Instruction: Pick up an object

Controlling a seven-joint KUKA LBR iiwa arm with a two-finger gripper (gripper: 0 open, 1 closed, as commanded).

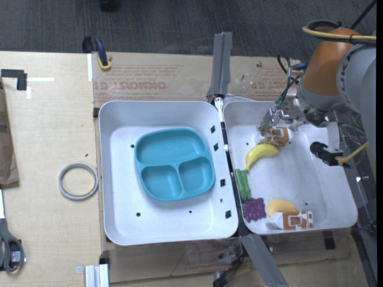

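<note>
1. Gripper [270, 123] sits in the upper part of the right bin [335, 220], at the end of the grey arm [353, 70] that enters from the frame's upper right; whether its jaws are parted or clenched cannot be told from this angle.
2. Just below the gripper lies a small orange-and-white carton [279, 137], touching or nearly touching it; nothing is visibly held.
3. Next to that carton, lower and to the left, lies a yellow banana [260, 154].
4. Along the right bin's left wall lies a green vegetable [242, 184], with purple grapes [253, 208] below it.
5. At the bin's lower edge are an orange fruit [281, 207] and a second orange-and-white carton [293, 221].
6. The left bin [119, 208] holds a blue divided plate [175, 164].
7. On the bench at left lies a grey ring [78, 180].
</note>
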